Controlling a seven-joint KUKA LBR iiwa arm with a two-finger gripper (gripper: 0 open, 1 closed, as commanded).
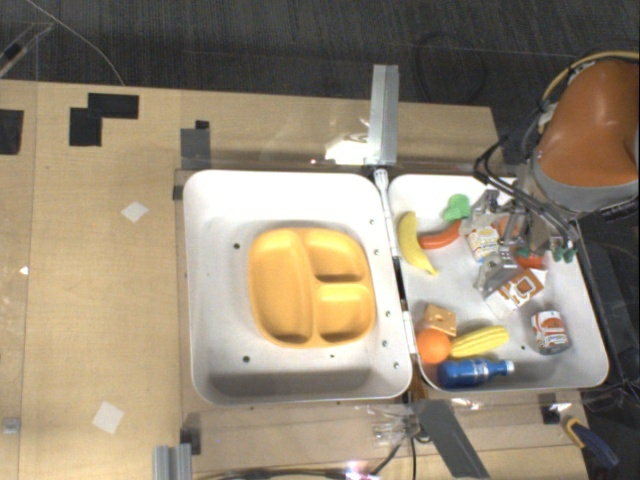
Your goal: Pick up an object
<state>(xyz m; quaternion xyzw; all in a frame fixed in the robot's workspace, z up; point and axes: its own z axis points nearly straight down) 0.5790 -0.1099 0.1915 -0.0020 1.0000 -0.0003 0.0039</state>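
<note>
**Camera view: arm hanging low over the cluttered right bin, target not yet taken**

Going left to right, the left bin (210,268) is sitting at nine o'clock of the scene and is carrying a yellow divided tray (305,286) near its middle. Across the divider, the right bin (585,353) is holding all the loose things. A banana (413,243) is lying at about ten o'clock in that bin, its long axis running from twelve toward five. An orange-and-green carrot toy (446,223) is resting just beside it toward one o'clock. At seven o'clock an orange ball (433,346) is touching a corn cob (479,341), and a blue bottle (473,372) is lying under them at six, long axis running nine to three. A small can (549,330) is sitting at four o'clock.

The gripper (503,258) is hovering near the bin's centre, with the arm (590,128) coming in from two o'clock. Whether its fingers are apart or together I cannot tell; cables and metal are blurring into the clutter there.

The likeliest thing to pick is the brown-and-white packet (521,288), lying just beside the gripper at five o'clock, possibly touching it. Its long axis is hard to read. I judge the coming move depends on shifting slightly toward five o'clock before descending, or the fingers may be landing on the packet's edge.
</note>
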